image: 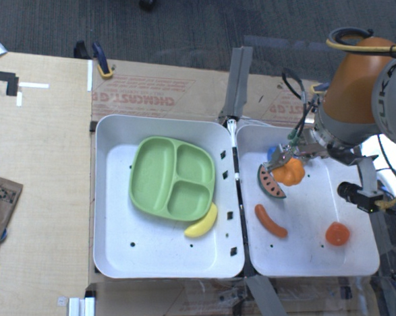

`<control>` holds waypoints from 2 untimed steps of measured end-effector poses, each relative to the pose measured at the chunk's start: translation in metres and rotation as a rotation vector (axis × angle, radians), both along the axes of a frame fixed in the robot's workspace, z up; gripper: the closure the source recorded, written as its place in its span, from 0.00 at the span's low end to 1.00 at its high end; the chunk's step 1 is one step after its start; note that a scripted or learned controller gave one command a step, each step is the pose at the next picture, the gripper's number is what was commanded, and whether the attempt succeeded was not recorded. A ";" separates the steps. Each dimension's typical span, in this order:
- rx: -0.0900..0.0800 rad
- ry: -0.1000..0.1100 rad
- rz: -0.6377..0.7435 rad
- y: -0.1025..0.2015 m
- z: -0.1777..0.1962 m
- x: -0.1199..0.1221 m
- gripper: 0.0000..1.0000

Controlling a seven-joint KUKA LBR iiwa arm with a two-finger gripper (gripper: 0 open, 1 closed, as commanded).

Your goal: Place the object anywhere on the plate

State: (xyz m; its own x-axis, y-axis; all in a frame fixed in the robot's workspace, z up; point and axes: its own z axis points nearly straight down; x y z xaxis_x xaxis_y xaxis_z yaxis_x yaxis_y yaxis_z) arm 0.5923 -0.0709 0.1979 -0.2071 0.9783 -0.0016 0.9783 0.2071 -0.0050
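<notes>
The gripper [287, 155] is hovering over the orange toy [292, 172] beside the watermelon slice [269, 181]; its grip seemingly unreadable. The banana [203, 223] is touching the green plate [173, 179].

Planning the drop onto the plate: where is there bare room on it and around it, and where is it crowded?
All three compartments of the green plate lie bare. The left bin floor is free left of and below the plate. It is tight at the plate's lower right corner, where the banana touches. The gripper sits crowded among the watermelon slice and orange piece.
</notes>
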 end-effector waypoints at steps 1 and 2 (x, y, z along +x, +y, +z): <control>0.002 -0.002 0.241 0.084 -0.008 0.020 1.00; 0.002 -0.002 0.241 0.084 -0.008 0.020 0.00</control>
State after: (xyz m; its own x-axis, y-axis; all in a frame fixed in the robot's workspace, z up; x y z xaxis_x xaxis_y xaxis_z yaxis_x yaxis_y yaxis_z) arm 0.6119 0.0126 0.1897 -0.4345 0.9006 -0.0005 0.9006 0.4345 -0.0025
